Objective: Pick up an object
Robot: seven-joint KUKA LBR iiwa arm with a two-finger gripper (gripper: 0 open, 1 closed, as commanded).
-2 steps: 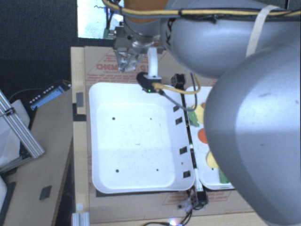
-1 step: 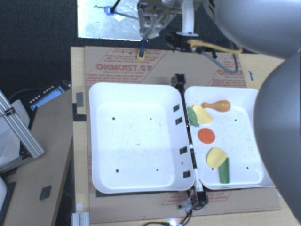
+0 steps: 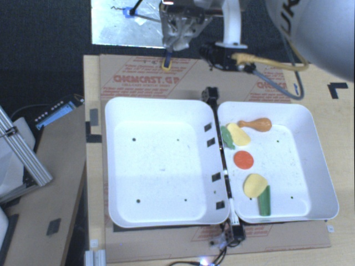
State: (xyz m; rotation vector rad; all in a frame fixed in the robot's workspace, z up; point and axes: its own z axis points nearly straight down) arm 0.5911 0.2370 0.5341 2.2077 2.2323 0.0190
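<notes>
Choosing a target comes first, and the orange disc (image 3: 243,159) looks the easiest pick: it lies flat near the middle of my right bin (image 3: 316,148), clear of its neighbours. At its 12 o'clock lie a pale yellow piece (image 3: 239,134), a green sliver (image 3: 227,137) beside it, and an orange-brown drumstick-shaped toy (image 3: 256,124); at its 6 o'clock sit a yellow piece (image 3: 254,184) and a green stick (image 3: 264,200), touching each other. My gripper (image 3: 176,37) hangs well away at the scene's 12 o'clock, beyond both bins, and I cannot tell how its fingers stand. To do this well I judge I should come straight down over the disc, straddling it squarely, and avoid the crowded pairs. The left bin (image 3: 158,159) sits at 9 o'clock. Red print on the board (image 3: 150,73) under the bins reads "CHEMCAST GP".
</notes>
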